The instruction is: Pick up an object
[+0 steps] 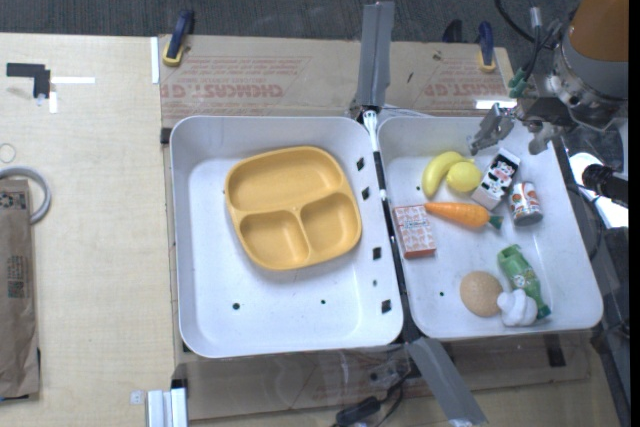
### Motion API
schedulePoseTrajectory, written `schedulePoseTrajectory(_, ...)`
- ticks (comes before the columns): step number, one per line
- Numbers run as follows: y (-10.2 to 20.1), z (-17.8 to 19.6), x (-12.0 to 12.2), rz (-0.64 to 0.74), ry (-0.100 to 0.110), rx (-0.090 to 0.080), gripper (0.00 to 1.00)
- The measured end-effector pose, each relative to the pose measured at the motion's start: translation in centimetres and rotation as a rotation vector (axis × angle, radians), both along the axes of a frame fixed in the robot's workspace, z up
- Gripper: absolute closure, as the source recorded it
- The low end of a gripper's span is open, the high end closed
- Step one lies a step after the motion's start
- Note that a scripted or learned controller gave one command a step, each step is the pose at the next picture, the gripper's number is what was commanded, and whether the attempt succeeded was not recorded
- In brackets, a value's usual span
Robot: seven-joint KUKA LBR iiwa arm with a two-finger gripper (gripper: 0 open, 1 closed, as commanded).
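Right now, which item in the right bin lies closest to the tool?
The small black-and-white carton, just below the tool near the bin's far right. The can sits further down, the lemon further left, and the green bottle is farthest.

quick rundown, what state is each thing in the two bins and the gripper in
yellow tray: upright, nothing in its compartments
banana: lying beside lemon
carrot: lying flat
milk carton: tipped over
can: on its side
green bottle: lying down
pink box: flat
gripper: holding nothing
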State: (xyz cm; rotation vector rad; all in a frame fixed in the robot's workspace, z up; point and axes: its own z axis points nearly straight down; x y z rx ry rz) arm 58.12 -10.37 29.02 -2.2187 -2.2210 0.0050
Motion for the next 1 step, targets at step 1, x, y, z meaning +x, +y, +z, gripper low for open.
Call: schedulePoseTrajectory(1,-1.15,-10.82,0.43,0.116,-0.001,0.001,0.0)
